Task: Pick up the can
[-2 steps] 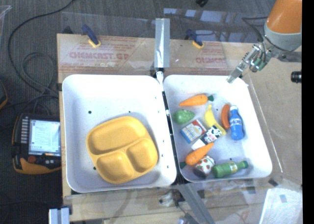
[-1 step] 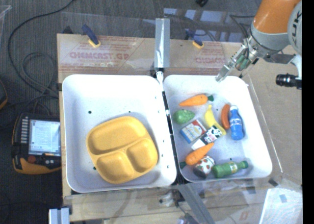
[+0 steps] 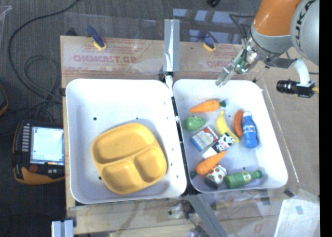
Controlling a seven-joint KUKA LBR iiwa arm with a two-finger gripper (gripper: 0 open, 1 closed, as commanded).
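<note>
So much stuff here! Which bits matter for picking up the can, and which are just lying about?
For the job: end effector, over the right bin's far rim; the likely can, red and white, near its front edge.

Lying about: far carrot, near carrot, banana, blue bottle, green bottle, yellow tray in the left bin.
</note>
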